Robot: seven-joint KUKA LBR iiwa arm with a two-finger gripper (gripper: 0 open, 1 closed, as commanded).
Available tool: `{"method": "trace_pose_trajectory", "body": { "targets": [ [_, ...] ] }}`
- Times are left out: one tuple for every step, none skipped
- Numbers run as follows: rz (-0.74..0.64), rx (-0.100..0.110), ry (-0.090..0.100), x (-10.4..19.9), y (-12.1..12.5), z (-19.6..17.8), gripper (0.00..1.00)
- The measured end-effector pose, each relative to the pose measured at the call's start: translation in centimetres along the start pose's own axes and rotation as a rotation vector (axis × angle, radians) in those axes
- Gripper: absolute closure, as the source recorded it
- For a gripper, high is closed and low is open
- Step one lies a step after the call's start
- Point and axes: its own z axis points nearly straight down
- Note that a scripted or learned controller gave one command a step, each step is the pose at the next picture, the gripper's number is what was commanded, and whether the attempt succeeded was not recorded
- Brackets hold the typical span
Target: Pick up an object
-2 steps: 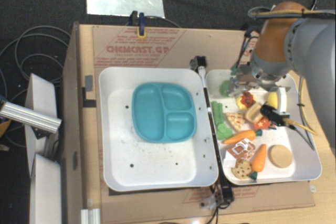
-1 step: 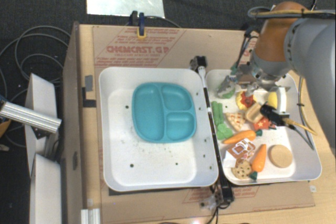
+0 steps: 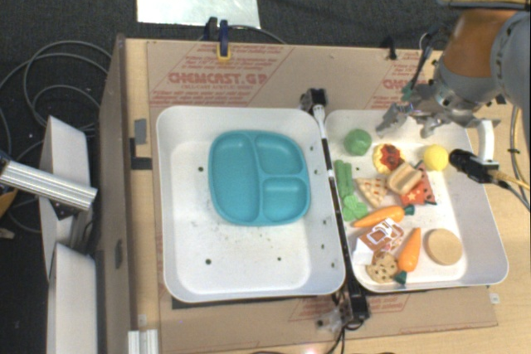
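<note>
The arm (image 3: 485, 33) enters from the right, and its pincer (image 3: 412, 118) hangs above the far edge of the right bin (image 3: 485, 249). The two fingers stand spread apart with nothing between them. Below lie toy foods close together: a green ball (image 3: 358, 141), a yellow lemon (image 3: 436, 157), a pizza slice (image 3: 373, 191), two carrots (image 3: 377, 217), a cookie (image 3: 382, 268) and a round tan disc (image 3: 443, 247). The left bin (image 3: 191, 261) carries a teal divided plate (image 3: 258, 177). Both bins rest on a surface (image 3: 249, 75) covered with brown cardboard.
</note>
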Motion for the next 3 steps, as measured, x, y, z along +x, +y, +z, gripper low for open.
{"method": "trace_pose_trajectory", "body": {
  "targets": [
    [-0.007,0.012,0.006,4.8,-2.7,8.0,0.0],
    [-0.005,-0.003,0.001,1.0,2.3,8.4,0.0],
    [-0.008,-0.001,0.001,1.2,2.2,7.4,1.0]
  ]
}}
